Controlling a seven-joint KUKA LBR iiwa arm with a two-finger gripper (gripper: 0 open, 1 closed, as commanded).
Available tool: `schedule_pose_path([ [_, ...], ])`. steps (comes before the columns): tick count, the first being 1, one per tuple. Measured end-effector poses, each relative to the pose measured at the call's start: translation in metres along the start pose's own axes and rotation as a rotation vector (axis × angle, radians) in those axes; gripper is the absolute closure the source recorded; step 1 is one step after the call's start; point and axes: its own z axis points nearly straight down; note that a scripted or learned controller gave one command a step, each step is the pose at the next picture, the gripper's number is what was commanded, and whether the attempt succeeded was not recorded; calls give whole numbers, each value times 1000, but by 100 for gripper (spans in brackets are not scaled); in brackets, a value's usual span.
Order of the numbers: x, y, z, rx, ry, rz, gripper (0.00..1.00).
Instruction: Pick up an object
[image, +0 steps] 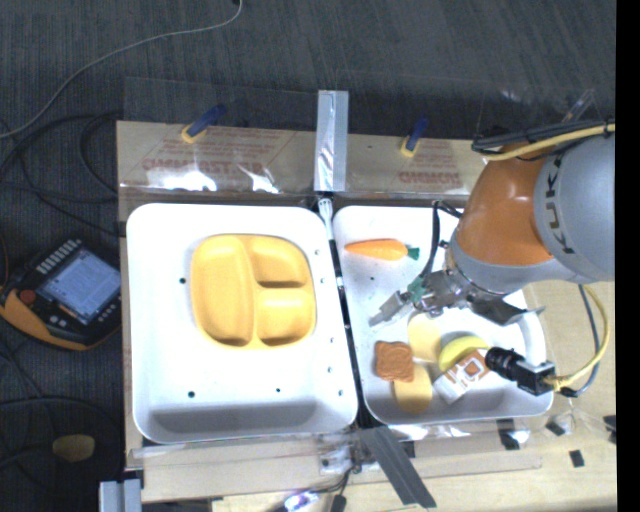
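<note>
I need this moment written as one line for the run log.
arm: over right bin | gripper: above bin floor, nothing held | nearby: carrot, brown toast piece | left bin: yellow divided tray

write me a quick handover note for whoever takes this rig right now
Gripper: low over the right bin, near its middle; nothing seen between its fingers.
Right bin holds: carrot near the back, brown waffle-like piece, yellow items and a small carton toward the front.
Left bin holds a yellow divided tray.
Done: arm is positioned in the right bin.
Left: grasp and lift an object; nothing picked up yet.
</note>
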Motion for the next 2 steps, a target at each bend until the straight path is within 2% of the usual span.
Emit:
schedule_pose_path([
  [1,94,-10,-75,0,1,-193,0],
  [2,30,-25,0,2,-1,50,0],
])
